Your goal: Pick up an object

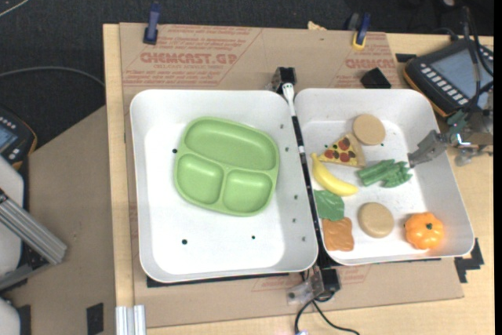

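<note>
— Claw (424, 148) sits at the right bin's (451, 176) right rim; open or closed, I cannot tell.

— Nearest target?

— Green leafy piece (386, 172), just to its left and slightly nearer the camera, long axis running left-right. Banana (333, 180) lies farther left, round cookie (368, 129) up-left, pumpkin (424, 231) below. White bin floor, cardboard-topped desk (235, 55); room looks tight there.

A green divided plate (227, 166) lies in the left bin (157, 239); the right bin (451, 192) holds a banana (332, 179), pizza slice (343, 151), and orange pumpkin (424, 231), end effector (430, 147) at its rim.
</note>
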Tool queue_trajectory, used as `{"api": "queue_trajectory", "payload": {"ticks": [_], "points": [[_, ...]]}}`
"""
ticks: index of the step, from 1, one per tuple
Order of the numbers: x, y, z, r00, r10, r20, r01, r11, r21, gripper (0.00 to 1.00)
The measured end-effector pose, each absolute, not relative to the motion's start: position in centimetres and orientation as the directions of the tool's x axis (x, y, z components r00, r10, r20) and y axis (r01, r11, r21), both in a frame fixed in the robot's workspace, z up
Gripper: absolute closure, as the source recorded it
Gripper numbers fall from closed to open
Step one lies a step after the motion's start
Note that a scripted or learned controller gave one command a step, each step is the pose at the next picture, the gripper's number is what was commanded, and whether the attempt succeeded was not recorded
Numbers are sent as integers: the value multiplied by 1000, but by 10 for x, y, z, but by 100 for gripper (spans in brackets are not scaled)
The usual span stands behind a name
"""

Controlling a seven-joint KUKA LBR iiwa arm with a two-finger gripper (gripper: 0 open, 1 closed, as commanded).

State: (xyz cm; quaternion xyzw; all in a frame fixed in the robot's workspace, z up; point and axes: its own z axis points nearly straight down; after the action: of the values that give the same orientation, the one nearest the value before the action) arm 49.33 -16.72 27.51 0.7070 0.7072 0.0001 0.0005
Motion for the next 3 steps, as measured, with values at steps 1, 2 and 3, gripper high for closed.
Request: {"api": "queue_trajectory", "payload": {"ticks": [1, 2, 3], "points": [[481, -85, 361, -10, 1000, 1, 1000, 10, 11, 0], [479, 21, 311, -12, 1000, 4, 1000, 12, -6, 0], [480, 14, 324, 0, 1000, 0, 1000, 0, 2, 100]]}}
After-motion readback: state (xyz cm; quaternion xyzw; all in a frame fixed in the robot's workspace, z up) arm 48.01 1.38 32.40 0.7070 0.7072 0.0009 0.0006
